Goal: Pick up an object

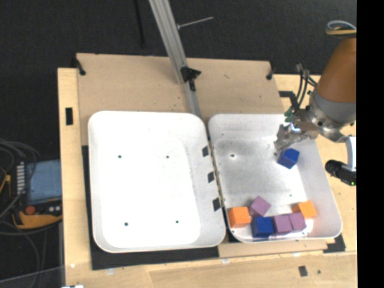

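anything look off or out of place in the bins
One small blue cube sits apart, right below the tool in the right-hand white bin. The other orange, purple and blue blocks huddle along that bin's near edge. Nothing looks spilled or damaged.

Both white bins point(150, 179) look like smooth, faintly glossy plastic; the bench point(234, 77) is matt pale wood; the slanted rail point(171, 35) looks like brushed metal.
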`<state>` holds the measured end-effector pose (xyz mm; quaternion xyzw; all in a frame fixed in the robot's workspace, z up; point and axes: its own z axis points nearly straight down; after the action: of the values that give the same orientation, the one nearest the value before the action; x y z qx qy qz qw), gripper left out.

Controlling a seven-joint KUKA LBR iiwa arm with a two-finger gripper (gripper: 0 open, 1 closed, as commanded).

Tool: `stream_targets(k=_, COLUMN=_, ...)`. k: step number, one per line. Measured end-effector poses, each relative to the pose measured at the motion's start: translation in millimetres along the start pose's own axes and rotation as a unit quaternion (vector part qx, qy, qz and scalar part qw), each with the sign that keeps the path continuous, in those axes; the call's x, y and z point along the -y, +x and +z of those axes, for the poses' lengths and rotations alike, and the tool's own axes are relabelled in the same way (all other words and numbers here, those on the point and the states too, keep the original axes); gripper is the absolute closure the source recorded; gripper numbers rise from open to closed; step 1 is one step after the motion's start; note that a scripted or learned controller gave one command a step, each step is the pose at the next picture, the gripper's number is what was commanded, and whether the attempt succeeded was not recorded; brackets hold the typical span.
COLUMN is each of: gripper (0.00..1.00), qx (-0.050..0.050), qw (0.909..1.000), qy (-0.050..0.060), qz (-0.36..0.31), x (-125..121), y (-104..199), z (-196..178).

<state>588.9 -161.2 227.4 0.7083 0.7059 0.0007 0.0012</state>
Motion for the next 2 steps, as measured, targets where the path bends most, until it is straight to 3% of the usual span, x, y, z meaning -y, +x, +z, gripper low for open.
stream_targets(k=2, gripper=1.0, qx=-0.001, qw=1.0, qy=0.001, qz=-0.006, x=3, y=100, z=-11)
